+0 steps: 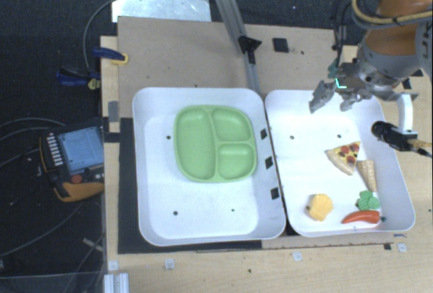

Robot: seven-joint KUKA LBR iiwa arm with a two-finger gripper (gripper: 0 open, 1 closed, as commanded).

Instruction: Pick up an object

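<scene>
Camera view, near to far. Right bin (298, 170), near end: one chilli (360, 218), one green sprig (369, 201) touching it, one yellow toy (319, 206), one cone (367, 174), one pizza slice (345, 155) beside the cone; five candidate objects in all, clustered by the near right wall. Left bin (152, 149): one green divided plate (215, 143), three compartments. Far end of the right bin: one gripper (335, 99), fingers spread and holding nothing, well apart from the cluster. Likely faults: the pieces lie close together, so a descent could pinch two at once or nudge a neighbour; the flat slice and chilli may slip from the fingers; pieces near the wall leave little room for a finger
</scene>
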